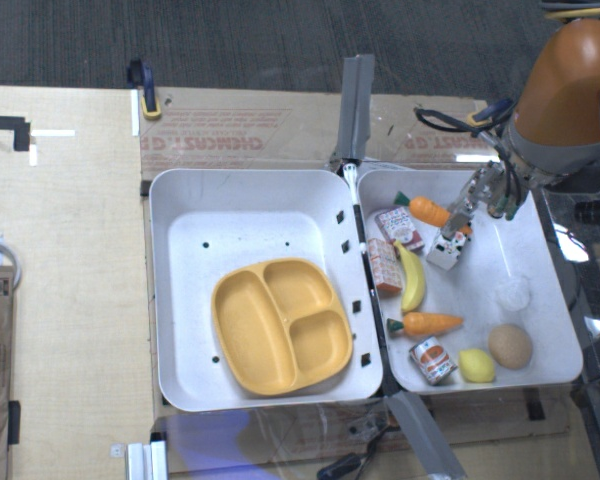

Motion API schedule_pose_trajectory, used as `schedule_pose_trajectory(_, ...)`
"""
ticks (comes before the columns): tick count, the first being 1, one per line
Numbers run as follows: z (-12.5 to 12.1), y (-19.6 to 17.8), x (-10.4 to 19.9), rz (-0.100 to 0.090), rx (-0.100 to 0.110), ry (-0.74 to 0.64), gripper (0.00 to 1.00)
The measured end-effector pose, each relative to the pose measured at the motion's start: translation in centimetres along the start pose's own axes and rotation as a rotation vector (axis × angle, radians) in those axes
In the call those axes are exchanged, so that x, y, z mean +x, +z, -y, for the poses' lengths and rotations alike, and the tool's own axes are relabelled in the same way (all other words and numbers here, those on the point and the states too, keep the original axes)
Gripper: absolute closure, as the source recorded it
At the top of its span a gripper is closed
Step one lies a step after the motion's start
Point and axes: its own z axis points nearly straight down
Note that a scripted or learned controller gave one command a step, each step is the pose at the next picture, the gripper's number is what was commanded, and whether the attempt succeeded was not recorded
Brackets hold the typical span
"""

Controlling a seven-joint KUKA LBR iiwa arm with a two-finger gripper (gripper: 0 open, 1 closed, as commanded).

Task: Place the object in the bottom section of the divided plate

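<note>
A yellow divided plate [252, 330] lies in the left bin [180, 268], with one long section on its left and two smaller ones on its right. The arm reaches into the right bin [540, 268]. Its gripper [448, 252] points down just right of a banana [412, 278] and below an orange carrot [428, 211]. I see nothing held in it. Its tip is small and partly hidden by the wrist.
The right bin also holds a small carton [398, 226], a red packet [383, 266], a second carrot [432, 322], a can [433, 360], a lemon [477, 365] and a brown round item [510, 346]. A grey divider [356, 118] runs between the bins.
</note>
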Motion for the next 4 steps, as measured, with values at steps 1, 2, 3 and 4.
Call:
schedule_pose_trajectory(1,-8.4,0.0,4.2,0.000,0.000,0.104,1.00)
schedule_pose_trajectory(2,-10.2,-0.8,11.9,-0.001,0.001,0.038,1.00)
schedule_pose_trajectory(3,-12.4,-10.3,16.7,0.001,0.000,0.050,1.00)
schedule_pose_trajectory(4,-13.3,-7.3,11.2,0.000,0.002,0.275,1.00)
